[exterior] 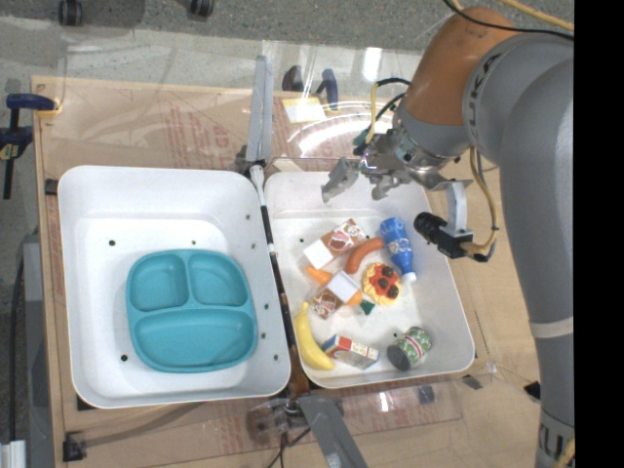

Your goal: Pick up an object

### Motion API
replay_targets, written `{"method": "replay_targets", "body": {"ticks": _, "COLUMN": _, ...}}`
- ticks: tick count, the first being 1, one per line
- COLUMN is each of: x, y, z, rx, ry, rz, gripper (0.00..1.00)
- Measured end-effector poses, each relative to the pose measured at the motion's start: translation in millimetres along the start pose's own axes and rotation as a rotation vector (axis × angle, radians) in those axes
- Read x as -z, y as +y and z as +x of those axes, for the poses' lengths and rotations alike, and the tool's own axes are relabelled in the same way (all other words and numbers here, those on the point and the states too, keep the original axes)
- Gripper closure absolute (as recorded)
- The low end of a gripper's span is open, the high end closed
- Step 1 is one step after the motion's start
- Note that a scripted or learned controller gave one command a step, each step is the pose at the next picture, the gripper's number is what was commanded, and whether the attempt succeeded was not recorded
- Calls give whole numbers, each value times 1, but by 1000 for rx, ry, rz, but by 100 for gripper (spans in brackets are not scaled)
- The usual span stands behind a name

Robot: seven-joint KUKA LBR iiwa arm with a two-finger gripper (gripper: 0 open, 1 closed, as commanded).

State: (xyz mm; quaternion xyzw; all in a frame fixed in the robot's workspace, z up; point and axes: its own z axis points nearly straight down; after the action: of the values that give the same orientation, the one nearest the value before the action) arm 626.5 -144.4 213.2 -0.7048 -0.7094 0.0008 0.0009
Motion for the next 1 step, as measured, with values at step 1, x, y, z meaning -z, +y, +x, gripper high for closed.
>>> {"method": "replay_targets", "body": {"ticks": 1, "x": -109, "y": -44, "z": -32, "rx": -56, "ry": -1, "rz": -6, "gripper": 0}}
